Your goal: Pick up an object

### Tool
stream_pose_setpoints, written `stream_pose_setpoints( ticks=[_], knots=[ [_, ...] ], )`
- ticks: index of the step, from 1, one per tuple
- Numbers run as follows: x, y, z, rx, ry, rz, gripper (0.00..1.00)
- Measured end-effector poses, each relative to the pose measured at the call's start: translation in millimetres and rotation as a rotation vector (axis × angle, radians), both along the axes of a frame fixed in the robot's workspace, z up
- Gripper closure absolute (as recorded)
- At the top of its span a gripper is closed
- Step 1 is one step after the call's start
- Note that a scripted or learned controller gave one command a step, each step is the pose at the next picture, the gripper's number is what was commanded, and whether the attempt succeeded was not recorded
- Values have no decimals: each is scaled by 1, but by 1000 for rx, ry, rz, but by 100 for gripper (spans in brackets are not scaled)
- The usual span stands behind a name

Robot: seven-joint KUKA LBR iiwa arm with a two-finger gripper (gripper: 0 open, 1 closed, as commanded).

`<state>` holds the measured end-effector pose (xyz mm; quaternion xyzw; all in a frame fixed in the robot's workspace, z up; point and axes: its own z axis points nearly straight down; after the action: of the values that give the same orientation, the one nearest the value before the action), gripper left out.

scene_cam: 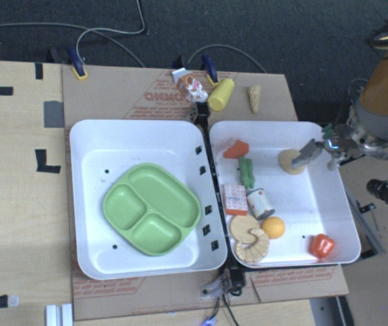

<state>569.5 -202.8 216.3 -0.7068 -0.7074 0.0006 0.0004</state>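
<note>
Right bin point(329, 182) holds tan disc point(290, 161) touching pincer point(309, 153).

Divided plate point(151, 209) in left bin point(85, 141).

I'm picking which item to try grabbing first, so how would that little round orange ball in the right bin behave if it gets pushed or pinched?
The small round orange ball would probably roll when nudged, since nothing flat shows on it. It lies against the tan round piece and near the small can, which might stop it that way. Its smooth curve could slip from a pinch.
</note>
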Motion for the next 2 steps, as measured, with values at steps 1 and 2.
stream_pose_setpoints(
  ticks=[1,2],
  knots=[
    [-38,46,-52,1,0,1,0],
    [-59,96,-130,0,-4,0,0]
  ],
)
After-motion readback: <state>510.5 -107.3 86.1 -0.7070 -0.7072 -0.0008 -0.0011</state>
